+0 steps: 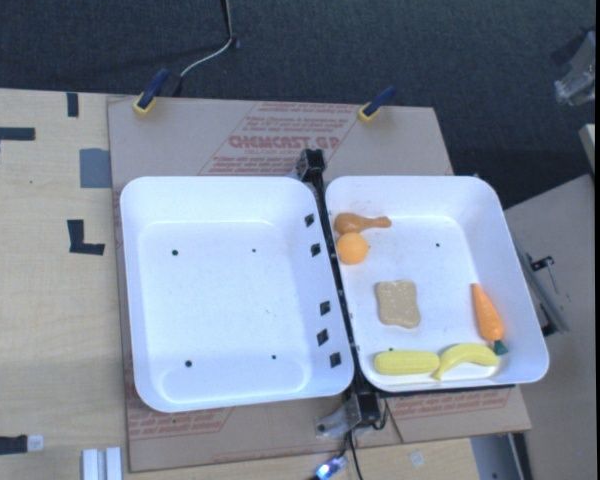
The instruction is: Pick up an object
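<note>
- In the right white bin (pixel 480 200) lie six toy foods, all loose and apart from the far and right walls except where noted.
- The brown drumstick-shaped toy (pixel 359 223) lies with its long axis across the view, thick end toward the divider and thin end pointing right.
- The small orange ball (pixel 352 250) sits just below the drumstick, touching or nearly touching it, close to the divider.
- The tan slice of toy bread (pixel 397 303) lies flat near the middle of the bin floor.
- The orange carrot with a green tip (pixel 487 313) lies with its long axis running from far to near, slightly slanted, green end toward the near right corner.
- The yellow corn cob (pixel 405 363) lies along the near wall, long axis left to right.
- The yellow banana (pixel 468 358) lies just right of the cob, its arch bowed upward, one end close to the carrot's green tip.
- Red print on the brown board (pixel 280 143) under the bins reads "CHEMCAST GP"; the smaller lines are too small to read.
- The left white bin (pixel 140 268) adjoins the right one, with small black clips (pixel 325 308) down the seam.
- Two blue-and-yellow clamps (pixel 150 90) grip the board's far edge, and a black cable (pixel 220 18) runs behind them.
- Black tape marks (pixel 80 238) dot the table (pixel 40 328) on the left.
- A blurred grey shape (pixel 577 68) sits at the upper right; we cannot tell what it is.
</note>
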`<state>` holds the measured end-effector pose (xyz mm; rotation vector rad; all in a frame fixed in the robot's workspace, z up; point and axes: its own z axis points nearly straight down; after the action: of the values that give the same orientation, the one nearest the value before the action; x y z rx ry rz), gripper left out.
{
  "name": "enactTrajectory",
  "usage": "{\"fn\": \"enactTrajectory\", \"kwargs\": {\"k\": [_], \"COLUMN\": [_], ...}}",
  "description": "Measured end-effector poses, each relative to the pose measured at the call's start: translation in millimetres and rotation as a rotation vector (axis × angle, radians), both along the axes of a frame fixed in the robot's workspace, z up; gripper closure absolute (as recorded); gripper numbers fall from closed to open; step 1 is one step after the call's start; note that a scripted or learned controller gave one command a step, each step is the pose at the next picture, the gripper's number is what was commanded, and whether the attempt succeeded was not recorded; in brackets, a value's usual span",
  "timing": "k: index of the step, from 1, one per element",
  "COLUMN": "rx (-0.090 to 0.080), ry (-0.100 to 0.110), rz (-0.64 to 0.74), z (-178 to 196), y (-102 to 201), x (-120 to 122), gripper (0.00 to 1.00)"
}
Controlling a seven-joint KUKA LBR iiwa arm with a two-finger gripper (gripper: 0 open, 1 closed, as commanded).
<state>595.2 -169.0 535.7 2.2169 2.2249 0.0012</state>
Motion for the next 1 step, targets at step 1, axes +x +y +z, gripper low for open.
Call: {"fn": "enactTrajectory", "kwargs": {"k": [1], "rx": [0.001], "ry": [0.001], "rz": [0.002], "z": [-0.6], "y": [54.8], "x": [-6.2], "gripper": [1.0]}}
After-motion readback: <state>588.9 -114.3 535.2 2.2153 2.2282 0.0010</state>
